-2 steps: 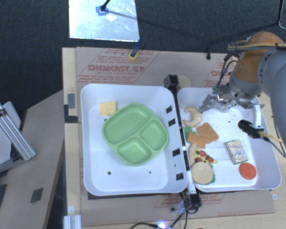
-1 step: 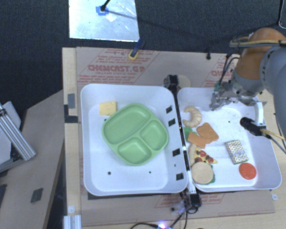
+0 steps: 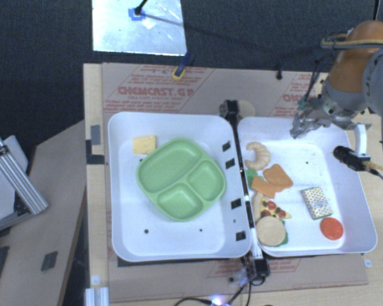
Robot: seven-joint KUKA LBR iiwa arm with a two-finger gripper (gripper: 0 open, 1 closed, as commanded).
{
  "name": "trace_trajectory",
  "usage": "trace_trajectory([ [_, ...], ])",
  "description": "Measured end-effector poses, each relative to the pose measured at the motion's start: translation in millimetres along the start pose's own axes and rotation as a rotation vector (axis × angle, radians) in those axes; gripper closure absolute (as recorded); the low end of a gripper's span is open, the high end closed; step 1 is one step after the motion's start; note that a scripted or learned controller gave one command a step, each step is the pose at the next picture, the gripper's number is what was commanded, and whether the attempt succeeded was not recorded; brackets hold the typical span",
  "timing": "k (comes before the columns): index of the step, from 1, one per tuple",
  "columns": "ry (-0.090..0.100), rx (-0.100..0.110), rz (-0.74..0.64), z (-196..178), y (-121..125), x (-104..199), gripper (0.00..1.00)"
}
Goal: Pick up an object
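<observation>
Over the right bin's [image 3: 345, 171] one-o'clock corner hangs the gripper [image 3: 301, 130]; whether it is open or closed I cannot tell. Croissant [image 3: 258, 154] lies toward nine o'clock, toys crowding it. A blind descent could meet bare floor or the rim.

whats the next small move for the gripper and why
Probably move down and toward the croissant: the gripper hangs over the right bin's far edge with nothing in it, and the croissant lies nearest, apart from the other toy food.
</observation>
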State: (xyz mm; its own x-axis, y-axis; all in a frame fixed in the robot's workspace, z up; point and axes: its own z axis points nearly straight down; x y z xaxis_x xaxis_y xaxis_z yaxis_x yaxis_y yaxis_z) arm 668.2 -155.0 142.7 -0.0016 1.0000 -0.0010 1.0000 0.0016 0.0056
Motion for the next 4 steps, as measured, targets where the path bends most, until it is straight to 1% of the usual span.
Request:
trace_trajectory([
  [1, 0.000, 0.000, -0.003, -59.3, 7.0, 6.7, 1.00],
  [2, 0.001, 0.001, -0.003, -83.3, 8.2, 6.8, 1.00],
  [4, 0.002, 0.004, -0.007, -98.5, -14.3, 109.9, 1.00],
])
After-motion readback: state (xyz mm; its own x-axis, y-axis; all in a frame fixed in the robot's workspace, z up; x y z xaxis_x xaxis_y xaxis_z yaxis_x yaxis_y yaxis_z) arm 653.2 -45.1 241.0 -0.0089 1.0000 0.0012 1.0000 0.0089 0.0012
